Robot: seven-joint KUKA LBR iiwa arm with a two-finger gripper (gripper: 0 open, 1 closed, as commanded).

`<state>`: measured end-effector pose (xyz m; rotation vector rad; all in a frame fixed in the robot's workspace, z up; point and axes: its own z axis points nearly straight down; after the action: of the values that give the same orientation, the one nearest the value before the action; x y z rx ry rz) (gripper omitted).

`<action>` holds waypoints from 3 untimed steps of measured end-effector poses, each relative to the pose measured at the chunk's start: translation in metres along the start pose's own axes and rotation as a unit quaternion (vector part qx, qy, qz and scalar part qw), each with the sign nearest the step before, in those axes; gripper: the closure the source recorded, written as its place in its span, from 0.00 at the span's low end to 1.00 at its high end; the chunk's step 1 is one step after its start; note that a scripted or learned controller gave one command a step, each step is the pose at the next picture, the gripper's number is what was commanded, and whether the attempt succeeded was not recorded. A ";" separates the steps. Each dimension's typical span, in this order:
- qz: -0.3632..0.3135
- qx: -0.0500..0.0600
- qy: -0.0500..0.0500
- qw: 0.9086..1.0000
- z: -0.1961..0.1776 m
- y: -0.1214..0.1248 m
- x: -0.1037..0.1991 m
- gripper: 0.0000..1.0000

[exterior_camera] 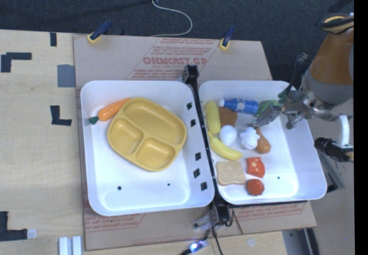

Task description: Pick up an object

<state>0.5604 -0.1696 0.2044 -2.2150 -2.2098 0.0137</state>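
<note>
Gripper (270,111) low over the right bin (299,159), among toy food.

Grey arm (330,78) reaches in from three o'clock, its gripper at the bin's upper middle, just at five o'clock of a blue bottle (240,104) and above a white garlic bulb (249,139); whether its fingers stand apart or closed cannot be told, and nothing is seen between them. Around it lie an ear of corn (213,117), a white egg (228,134), a banana (224,149), a slice of toast (230,173), a red strawberry-like piece (255,166) and a tomato (255,187) toward six o'clock. Left bin (144,190) carries a yellow divided tray (147,133), with a carrot (109,110) touching the tray's ten o'clock edge.
</note>
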 end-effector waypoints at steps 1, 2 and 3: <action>-0.002 -0.007 -0.001 1.000 -0.008 0.003 0.000 0.00; -0.001 -0.005 -0.001 1.000 0.051 0.003 -0.009 0.00; -0.002 -0.004 -0.001 1.000 0.111 0.011 -0.012 0.00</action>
<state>0.5694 -0.1809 0.0932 -2.2166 -2.2194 0.0073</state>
